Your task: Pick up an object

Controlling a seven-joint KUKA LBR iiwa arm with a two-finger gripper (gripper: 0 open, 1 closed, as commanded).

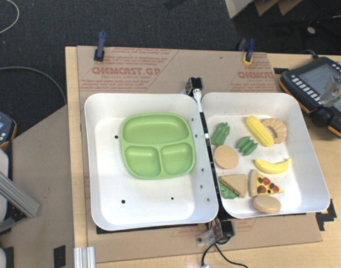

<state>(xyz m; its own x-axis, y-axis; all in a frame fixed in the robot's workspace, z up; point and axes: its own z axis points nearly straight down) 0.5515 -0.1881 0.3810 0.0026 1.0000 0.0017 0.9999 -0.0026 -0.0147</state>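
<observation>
Two shallow white bins sit side by side on the bench: the left bin point(103, 166) carries a green divided plate point(157, 146), and the right bin point(304, 149) holds all the toy food, so any pick has to happen there. Taking the right bin's middle as the clock centre, the corn cob point(259, 130) lies at about one o'clock with a ridged round biscuit point(276, 129) touching its right side; a leafy green piece point(220, 133) sits at ten o'clock, a round tan cracker point(226, 157) at nine, and a cluster of green pods point(246, 145) close to the centre. The banana point(273, 165) lies at four o'clock, the pizza slice point(264, 185) at five, a tan bun point(267, 204) at six near the front wall, and a sandwich wedge point(232, 185) at seven. As for the jaws, I cannot tell whether they are spread or pressed together. Since the arm enters from the three o'clock side, the banana and the corn cob look like the nearest candidates. The banana's long axis runs roughly nine to three, tipped up slightly at its right end, with free floor around most of it; jaws closing across its short width, along twelve to six, would suit it best. The corn runs diagonally from eleven to five and is crowded by the biscuit, making it the riskier choice.
</observation>
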